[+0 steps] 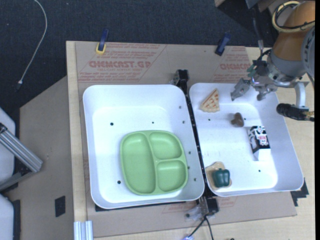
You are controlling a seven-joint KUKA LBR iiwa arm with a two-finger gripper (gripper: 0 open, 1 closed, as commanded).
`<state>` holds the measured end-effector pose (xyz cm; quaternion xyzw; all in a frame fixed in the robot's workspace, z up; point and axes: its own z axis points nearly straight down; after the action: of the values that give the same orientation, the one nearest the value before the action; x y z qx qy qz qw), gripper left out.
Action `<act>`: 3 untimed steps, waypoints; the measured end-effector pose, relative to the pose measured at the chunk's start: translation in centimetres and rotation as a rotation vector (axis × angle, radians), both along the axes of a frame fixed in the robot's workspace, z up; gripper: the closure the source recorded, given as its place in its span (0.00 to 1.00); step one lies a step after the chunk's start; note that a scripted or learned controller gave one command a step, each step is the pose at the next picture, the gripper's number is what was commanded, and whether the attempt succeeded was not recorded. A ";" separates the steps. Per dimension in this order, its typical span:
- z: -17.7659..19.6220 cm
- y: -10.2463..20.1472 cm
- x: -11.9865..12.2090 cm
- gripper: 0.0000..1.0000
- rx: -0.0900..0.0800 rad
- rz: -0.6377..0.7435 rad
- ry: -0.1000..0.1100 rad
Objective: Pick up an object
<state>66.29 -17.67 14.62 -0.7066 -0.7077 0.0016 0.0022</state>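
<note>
On the bench, a brown cardboard sheet (150, 59) printed with "CHEMCAST G.P" in red lies under both bins, held at its far edge by a yellow-and-blue clamp (102, 41) and a blue clamp (223, 44). The left shallow white bin (100, 109) holds a pale green plastic plate with three compartments (153, 161), lying flat towards the near side. Black clips (181, 77) sit where the two bins meet. The right shallow white bin (280, 179) holds a tan wedge-shaped toy slice (211, 101) at its far left corner, a small brown lump (237, 118) near the middle, a black-and-white cow-patterned carton (259, 141) lying further right, and a dark green toy pepper (220, 177) on a tan piece at the near left corner. The two-finger gripper (248, 90) hangs over the far edge of the right bin, its jaws spread apart with nothing between them, near the wedge and lump but touching neither.
</note>
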 end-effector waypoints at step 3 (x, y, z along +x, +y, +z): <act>2.8 1.2 -0.3 1.00 -0.003 0.000 -0.014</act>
<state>65.99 -16.50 17.39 -0.7066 -0.7076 -0.0021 -0.0038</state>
